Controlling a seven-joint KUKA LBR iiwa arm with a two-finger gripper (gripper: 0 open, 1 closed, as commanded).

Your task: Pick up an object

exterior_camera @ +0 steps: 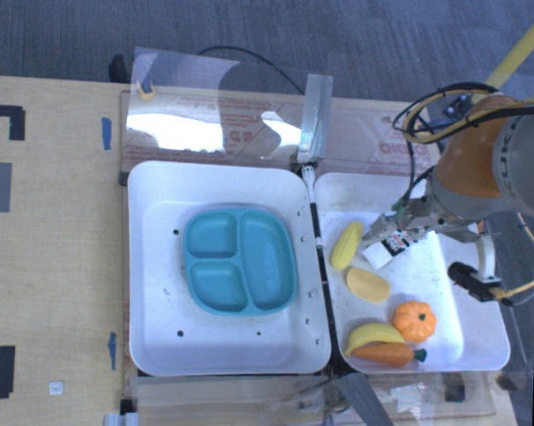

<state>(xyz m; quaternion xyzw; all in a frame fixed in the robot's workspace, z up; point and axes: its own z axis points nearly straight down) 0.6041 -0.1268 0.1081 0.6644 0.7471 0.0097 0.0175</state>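
The right bin (477, 349) holds several toy foods. A yellow corn cob (346, 246) lies at its left side, with a pale yellow slice (368, 284) just below it. Toward the front sit a small orange pumpkin (414, 321), a banana (373, 334) and a carrot (387, 353). My gripper (386, 243) hangs low over the right bin, just right of the corn and above the yellow slice. Nothing shows held in it.
The left bin (153, 203) carries a blue divided plate (240, 260). A clear plastic wall (218, 117) stands behind both bins. Cables (430, 113) loop above the orange wrist band at the upper right. A black part (463, 278) sticks out over the right bin's right side.
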